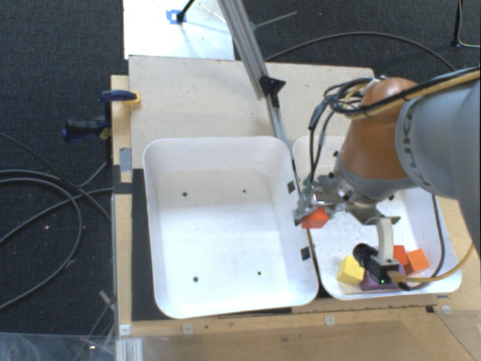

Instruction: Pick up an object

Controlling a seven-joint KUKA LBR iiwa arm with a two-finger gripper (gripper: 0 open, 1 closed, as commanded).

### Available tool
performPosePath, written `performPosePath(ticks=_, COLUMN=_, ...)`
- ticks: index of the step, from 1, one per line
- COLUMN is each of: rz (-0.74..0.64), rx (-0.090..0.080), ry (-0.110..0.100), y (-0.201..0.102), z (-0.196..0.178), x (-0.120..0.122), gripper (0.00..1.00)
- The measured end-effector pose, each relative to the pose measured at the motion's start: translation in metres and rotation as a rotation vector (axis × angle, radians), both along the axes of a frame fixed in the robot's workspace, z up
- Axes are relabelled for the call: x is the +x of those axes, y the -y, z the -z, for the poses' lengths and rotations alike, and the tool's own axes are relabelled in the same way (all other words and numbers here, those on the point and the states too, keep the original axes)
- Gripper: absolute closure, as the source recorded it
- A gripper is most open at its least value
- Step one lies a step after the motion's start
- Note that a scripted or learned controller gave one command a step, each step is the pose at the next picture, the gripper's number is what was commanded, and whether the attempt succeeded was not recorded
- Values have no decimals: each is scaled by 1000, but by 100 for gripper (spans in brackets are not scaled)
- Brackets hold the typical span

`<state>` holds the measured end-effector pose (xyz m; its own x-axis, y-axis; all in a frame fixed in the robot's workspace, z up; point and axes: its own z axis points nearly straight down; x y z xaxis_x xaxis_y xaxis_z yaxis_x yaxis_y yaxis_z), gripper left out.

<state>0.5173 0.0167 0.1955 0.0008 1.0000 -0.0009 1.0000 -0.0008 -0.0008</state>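
My gripper (311, 212) hangs over the left edge of the right bin (440, 224), below the orange wrist band. An orange-red block (316, 219) sits between its metal fingertips, and the gripper is shut on it. The block hangs over the rims where the two bins meet. Loose in the right bin's front corner are a yellow block (350, 271), a purple piece (372, 283) and an orange block (413, 261). The arm's body hides most of the right bin's floor.
The left bin (218, 232) is a shallow white tray with a few dark specks on its floor. A grey slanted pole (252, 51) crosses above the bench behind the bins. A white and black attachment (384, 253) with a yellow cable hangs from the wrist over the loose blocks.
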Motion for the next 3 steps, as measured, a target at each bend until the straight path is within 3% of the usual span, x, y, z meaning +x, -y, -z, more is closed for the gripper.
performPosePath(ticks=1, rz=-12, rx=4, ry=-1, y=-62, z=6, x=-7, gripper=100)
performPosePath(ticks=2, rz=-6, rx=1, ry=7, y=-41, z=-44, x=23, gripper=100)
performPosePath(ticks=3, rz=-9, rx=2, ry=5, y=-66, z=-66, x=43, gripper=100)
